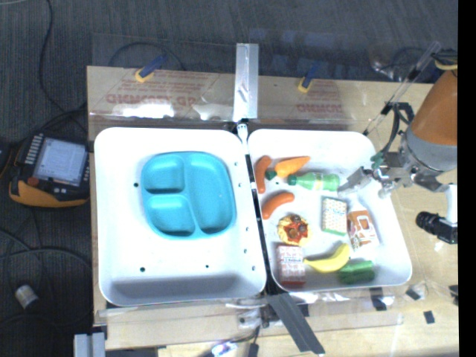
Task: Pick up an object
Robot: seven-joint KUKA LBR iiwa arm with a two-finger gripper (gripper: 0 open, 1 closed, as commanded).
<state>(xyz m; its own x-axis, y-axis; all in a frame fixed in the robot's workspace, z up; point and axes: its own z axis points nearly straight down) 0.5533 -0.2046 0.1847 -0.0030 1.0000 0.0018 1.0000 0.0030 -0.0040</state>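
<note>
Green vegetable (356,271) hugs right bin's (393,222) front rim.

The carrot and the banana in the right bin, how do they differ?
The carrot is orange and tapered, lying near the bin's far edge; the banana is yellow and curved, near the front edge. The carrot lies beside a green bottle; the banana lies by a green vegetable. Both are toy foods lying flat in the right bin.

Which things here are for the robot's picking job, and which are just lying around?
For the job:
tool
green bottle
carrot
banana
right bin

Just lying about:
blue tray
left bin
handheld screen
yellow clamps
</note>
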